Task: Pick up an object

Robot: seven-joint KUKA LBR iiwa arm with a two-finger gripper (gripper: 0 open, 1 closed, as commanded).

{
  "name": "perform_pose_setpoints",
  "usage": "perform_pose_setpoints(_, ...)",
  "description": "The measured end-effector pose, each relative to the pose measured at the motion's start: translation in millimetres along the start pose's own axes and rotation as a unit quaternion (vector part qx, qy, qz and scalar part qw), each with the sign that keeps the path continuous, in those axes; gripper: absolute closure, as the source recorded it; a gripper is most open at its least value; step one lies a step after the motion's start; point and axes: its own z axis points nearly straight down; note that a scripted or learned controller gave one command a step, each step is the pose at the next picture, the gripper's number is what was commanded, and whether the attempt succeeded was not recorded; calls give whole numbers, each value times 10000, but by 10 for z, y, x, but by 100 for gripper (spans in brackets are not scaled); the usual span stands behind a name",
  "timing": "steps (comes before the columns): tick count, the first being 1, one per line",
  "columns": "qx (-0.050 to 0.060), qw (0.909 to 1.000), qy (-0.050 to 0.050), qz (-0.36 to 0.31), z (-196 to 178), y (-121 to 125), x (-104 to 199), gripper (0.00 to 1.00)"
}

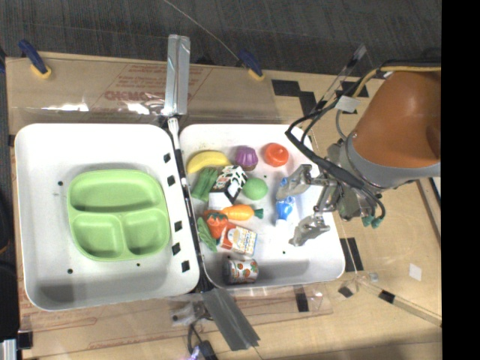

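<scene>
My gripper (298, 210) hangs over the right part of the right bin (322, 265), its two fingers spread apart and open. One fingertip (291, 184) is toward the back and the other (301, 237) toward the front. A small blue bottle (283, 210) lies on the bin floor at the left of the gap between them; the fingers are not shut on it. Further left lie a green ball (255, 189), a carrot (238, 213), a black-and-white toy (232, 178), a juice carton (240, 239) and a can (241, 270).
A banana (208, 160), a purple vegetable (245, 156) and an orange-red tomato (276, 154) lie along the right bin's back. The left bin (37, 156) holds a green divided tray (118, 212). A metal bar (178, 73) stands behind the divider between the bins.
</scene>
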Motion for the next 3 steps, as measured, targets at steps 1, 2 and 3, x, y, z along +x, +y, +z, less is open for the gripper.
perform_pose_setpoints(1, -33, 9973, 61, -732, 1450, -492, -371, 0)
perform_pose_setpoints(2, -27, 9958, 0, -917, 1830, 608, -447, 0)
perform_pose_setpoints(3, -7, 9957, -16, -931, 1719, 585, -461, 100)
